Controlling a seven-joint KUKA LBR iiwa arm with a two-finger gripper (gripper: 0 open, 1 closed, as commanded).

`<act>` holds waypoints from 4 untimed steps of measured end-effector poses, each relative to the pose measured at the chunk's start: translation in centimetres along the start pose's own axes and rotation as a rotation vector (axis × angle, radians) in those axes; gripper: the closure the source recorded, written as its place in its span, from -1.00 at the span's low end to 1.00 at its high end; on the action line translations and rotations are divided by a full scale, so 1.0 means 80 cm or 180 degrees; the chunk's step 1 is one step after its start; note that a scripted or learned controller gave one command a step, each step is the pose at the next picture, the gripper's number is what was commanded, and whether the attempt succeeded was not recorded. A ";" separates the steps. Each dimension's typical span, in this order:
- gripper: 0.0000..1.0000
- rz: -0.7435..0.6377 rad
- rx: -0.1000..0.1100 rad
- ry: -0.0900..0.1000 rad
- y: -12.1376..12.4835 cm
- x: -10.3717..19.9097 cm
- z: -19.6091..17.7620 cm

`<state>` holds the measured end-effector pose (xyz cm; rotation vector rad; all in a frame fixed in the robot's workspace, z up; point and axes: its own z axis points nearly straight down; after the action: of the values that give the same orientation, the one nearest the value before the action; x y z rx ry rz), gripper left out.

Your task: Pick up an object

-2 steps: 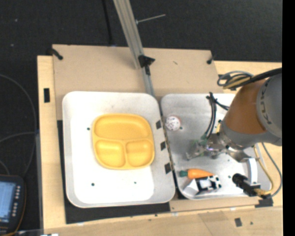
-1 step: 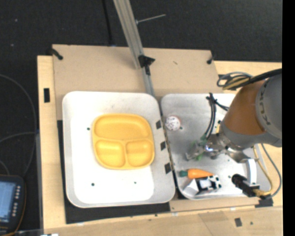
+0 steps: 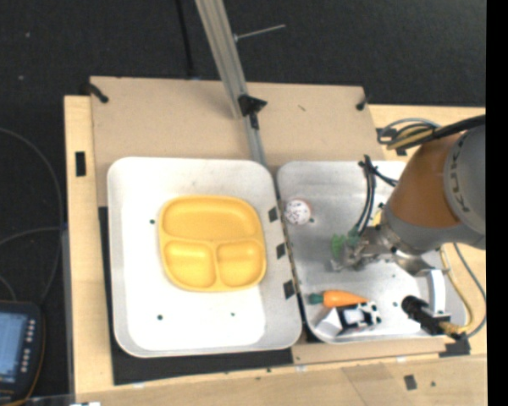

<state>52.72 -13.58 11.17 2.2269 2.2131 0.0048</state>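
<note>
In the right bin [image 3: 322, 180], my gripper [image 3: 352, 253] hangs low over the middle, below the orange-banded wrist [image 3: 423, 194]. A small green object [image 3: 339, 244] lies right at its left side; whether it is held is hidden. A white ball with pink marks [image 3: 297, 212] rests near the bin's left wall. An orange carrot [image 3: 344, 298] lies toward the front, and a black-and-white toy [image 3: 356, 315] sits just in front of it.
The left bin [image 3: 135, 311] holds a yellow divided plate [image 3: 212, 241] at its middle. A slanted metal pole [image 3: 229, 57] rises from between the bins at the back. The arm covers the right bin's right half.
</note>
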 end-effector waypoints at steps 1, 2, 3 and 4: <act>1.00 0.0002 -0.0013 -0.0010 0.003 -0.015 -0.069; 1.00 -0.0028 -0.0020 -0.0012 0.004 -0.022 -0.149; 1.00 -0.0030 -0.0014 -0.0011 0.007 -0.024 -0.217; 1.00 -0.0043 0.0004 -0.0003 0.008 0.054 -0.210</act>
<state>53.31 -9.30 27.99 2.2123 2.2282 0.0022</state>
